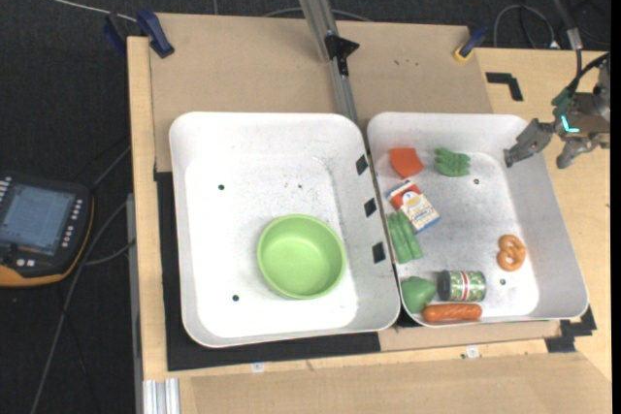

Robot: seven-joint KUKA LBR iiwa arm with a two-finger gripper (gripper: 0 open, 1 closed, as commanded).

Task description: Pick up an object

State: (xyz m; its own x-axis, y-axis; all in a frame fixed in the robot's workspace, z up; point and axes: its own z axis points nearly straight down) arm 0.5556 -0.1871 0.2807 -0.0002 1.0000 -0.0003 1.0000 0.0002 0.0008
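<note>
Even overhead light, slightly soft focus

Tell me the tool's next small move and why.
Probably shift the tool inward over the right bin: it sits at that bin's upper right rim, while the pretzel lies apart from the other items, likely the easiest pick.

Tan bench [252,63], two white bins [194,136] side by side

Small toys lie scattered in the right bin [543,208]: pretzel [510,252], can [460,285], carton [413,207].
</note>
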